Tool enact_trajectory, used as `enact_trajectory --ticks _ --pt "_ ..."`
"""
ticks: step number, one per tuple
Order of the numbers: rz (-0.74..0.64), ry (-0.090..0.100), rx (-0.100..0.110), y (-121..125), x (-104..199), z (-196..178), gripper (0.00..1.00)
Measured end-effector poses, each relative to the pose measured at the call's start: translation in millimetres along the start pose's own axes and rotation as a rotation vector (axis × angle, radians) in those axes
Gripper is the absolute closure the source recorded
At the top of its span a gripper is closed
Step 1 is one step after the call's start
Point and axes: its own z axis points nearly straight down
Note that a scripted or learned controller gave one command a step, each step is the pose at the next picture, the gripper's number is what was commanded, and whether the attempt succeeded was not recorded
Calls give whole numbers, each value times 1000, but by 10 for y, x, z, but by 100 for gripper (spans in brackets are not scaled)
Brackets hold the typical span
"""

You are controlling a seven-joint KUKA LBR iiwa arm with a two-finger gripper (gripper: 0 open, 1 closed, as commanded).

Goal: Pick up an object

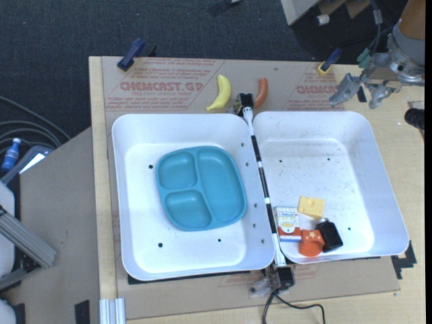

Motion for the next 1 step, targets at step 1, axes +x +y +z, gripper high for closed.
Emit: enact_trajectory --ticks 1 --pt "-1 1 1 -16 470 1338 0"
